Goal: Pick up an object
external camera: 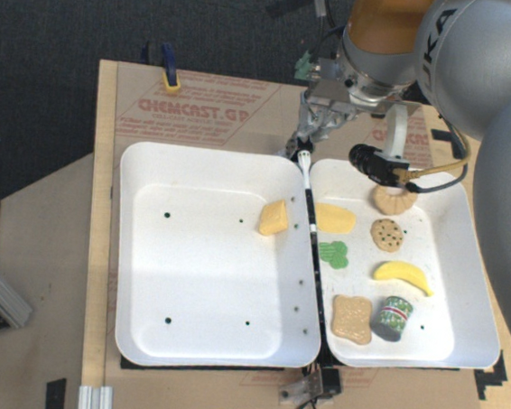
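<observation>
My gripper [301, 148] hangs over the far end of the divider between the two white bins, with nothing visibly in it. A yellow cheese wedge [273, 217] lies in the left bin [184, 278] near its right wall. The right bin [450, 292] holds a flat yellow piece [334, 219], a chocolate-chip cookie [386, 234], a green leafy piece [332, 253], a banana [403, 276], a slice of bread [351, 318], a small can [392, 317] and a tan round pastry [394, 201].
The grey arm with its orange band [388, 22] fills the upper right and overhangs the right bin's far corner. A black fitting with a cable [375, 163] sits just above the pastry. A brown board [203, 103] lies under both bins.
</observation>
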Available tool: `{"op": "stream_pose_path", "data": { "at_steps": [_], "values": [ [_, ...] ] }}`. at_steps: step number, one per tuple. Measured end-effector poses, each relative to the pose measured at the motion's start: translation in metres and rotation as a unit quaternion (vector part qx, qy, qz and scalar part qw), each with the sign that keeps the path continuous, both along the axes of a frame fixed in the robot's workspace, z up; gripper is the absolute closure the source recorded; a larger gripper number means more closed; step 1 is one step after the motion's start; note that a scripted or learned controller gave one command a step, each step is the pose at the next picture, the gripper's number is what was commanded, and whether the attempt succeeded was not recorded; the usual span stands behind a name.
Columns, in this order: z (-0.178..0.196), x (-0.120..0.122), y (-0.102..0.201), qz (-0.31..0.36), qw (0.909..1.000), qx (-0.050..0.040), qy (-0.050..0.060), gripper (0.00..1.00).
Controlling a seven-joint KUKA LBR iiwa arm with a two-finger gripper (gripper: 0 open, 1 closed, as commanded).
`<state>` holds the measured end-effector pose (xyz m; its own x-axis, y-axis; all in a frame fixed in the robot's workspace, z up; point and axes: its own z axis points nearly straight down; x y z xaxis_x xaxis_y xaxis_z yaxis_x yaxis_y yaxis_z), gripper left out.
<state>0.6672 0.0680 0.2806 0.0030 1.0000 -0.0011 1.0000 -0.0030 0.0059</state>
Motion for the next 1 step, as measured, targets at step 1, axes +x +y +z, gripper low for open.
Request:
{"op": "stream_pose_path", "data": {
  "at_steps": [1],
  "values": [
    [-0.0158, -0.0012, 0.0149, 0.002, 1.0, 0.0005, 0.005, 1.0]
  ]
}}
